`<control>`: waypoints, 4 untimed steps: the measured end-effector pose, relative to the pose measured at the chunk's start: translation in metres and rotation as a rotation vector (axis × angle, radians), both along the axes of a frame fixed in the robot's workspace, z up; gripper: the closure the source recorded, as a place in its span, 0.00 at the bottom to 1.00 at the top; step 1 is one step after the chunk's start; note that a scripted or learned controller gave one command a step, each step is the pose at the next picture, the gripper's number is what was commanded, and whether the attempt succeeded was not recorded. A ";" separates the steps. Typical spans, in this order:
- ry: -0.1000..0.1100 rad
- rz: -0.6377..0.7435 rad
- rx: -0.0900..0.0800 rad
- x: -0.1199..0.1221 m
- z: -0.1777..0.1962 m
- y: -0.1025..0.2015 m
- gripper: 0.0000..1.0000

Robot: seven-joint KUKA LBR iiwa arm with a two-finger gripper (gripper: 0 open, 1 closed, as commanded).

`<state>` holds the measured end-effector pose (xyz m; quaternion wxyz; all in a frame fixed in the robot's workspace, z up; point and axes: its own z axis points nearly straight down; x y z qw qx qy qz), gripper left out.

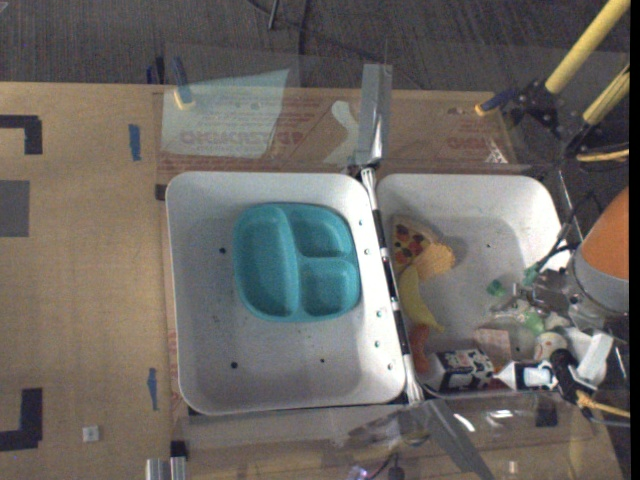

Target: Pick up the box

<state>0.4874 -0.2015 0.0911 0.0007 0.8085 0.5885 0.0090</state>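
Observation:
The box (462, 368), a small black and white carton, lies on its side at the near edge of the right bin (470, 200). My gripper (527, 306) hangs over the right part of that bin, up and to the right of the box and apart from it. The grey arm with its orange band (612, 240) comes in from the right edge. Small green and pale items (530, 322) lie cluttered right under the gripper, so I cannot make out what is between its fingertips.
A pizza slice toy (412, 238), a yellow banana (418, 303) and a red piece (420, 348) lie along the right bin's left wall. A white item with a blue label (530, 375) lies right of the box. The left bin (190, 298) holds a teal divided plate (297, 260).

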 end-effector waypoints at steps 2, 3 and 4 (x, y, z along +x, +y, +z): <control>0.001 0.056 -0.012 0.012 0.000 0.083 0.00; -0.001 0.348 -0.017 -0.003 0.000 0.033 0.00; -0.001 0.349 -0.017 -0.003 0.000 0.033 0.00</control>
